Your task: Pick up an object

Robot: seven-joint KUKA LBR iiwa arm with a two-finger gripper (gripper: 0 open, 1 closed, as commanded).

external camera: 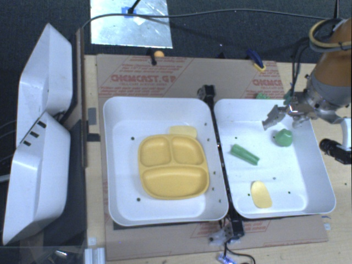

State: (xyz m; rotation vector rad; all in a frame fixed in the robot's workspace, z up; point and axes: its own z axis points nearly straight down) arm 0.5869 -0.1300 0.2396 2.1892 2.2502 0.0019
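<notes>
Bins (pixel 165 111): smooth white plastic, faint sheen. Divided tray (pixel 173 166): matt yellow plastic. Bench board (pixel 181 73): brown printed cardboard. Sheet (pixel 131 15), upper left of frame: shiny crinkled metal foil. Gripper (pixel 289 114): bare metal.

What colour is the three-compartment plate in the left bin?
Yellow; the divided plastic plate shows best in the camera view.

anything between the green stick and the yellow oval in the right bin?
No. Bare white bin floor between green stick and yellow oval, per the camera view.

Single fixed camera above the bench, angled down, both white bins (pixel 220 147) in frame
</notes>
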